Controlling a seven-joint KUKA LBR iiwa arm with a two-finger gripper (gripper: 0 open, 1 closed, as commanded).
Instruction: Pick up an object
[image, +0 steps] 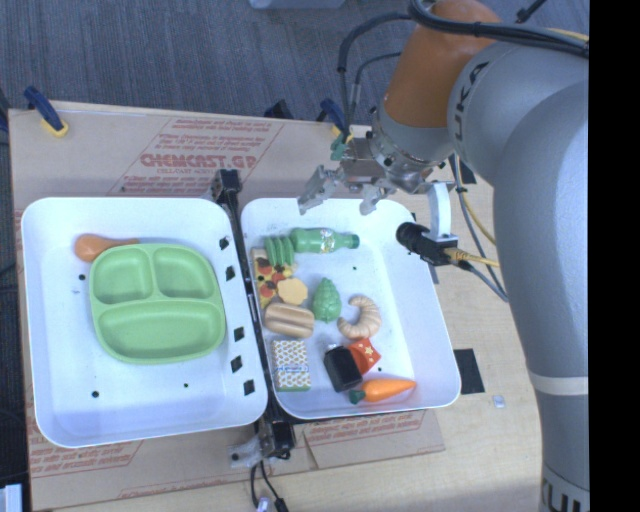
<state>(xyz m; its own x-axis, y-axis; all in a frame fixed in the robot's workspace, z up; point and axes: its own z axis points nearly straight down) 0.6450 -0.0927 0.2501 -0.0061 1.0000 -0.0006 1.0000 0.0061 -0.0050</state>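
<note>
The right bin (425, 300) holds a crowd of small toy foods. A green bottle (322, 240) lies on its side near the bin's far wall, with a striped green piece (277, 251) touching its left end. Below that come a slice of pizza (266, 278) against the left wall, a pale round cookie (292, 291) and a hot dog (289, 319). A green leafy vegetable (327, 299) sits in the middle, and a croissant (361, 317) curls just to its right. Nearer the front wall lie a checked packet (290, 364), a black block (341, 368), a small red carton (364, 353) and an orange carrot (385, 390) close to the front right corner.

The gripper (340, 194) hangs over the far rim of this bin, above and a little right of the bottle, clear of every toy. Its fingers (313, 190) are spread wide, with nothing between them. The wrist points down and toward the left, the orange band (432, 72) is just above it, and the thick grey arm (530, 200) sweeps in from the right side and fills much of that edge. Black cables loop around the wrist.

The left bin (50, 330) carries a green divided plate (157, 301) with three compartments. An orange drumstick-shaped toy (97, 245) lies just beyond the plate's far left corner. Both bins rest on a cardboard sheet (190, 150) with red print, held at its far edge by blue clamps (45, 110).
</note>
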